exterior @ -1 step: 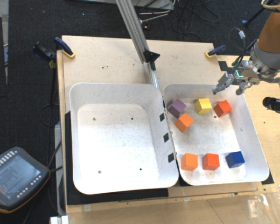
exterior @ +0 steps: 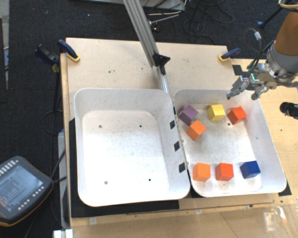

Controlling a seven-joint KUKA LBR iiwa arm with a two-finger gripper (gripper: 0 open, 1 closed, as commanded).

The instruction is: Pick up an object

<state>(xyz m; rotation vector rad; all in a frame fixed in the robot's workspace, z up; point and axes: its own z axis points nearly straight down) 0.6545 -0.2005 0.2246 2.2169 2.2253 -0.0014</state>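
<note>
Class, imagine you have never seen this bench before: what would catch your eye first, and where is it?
The bright blocks in the right bin: purple, yellow and red toward the back, and a blue one in the front row. Next, the gripper hanging above that bin's back right corner.

1. A pale wooden bench top sits on a dark, carpet-like floor.
2. Black cables trail across the floor behind the bench.
3. A silver metal pole slants over the bench's far edge.
4. Blue-and-yellow clamps grip the far corners.
5. A handheld control pad lies at lower left.
</note>
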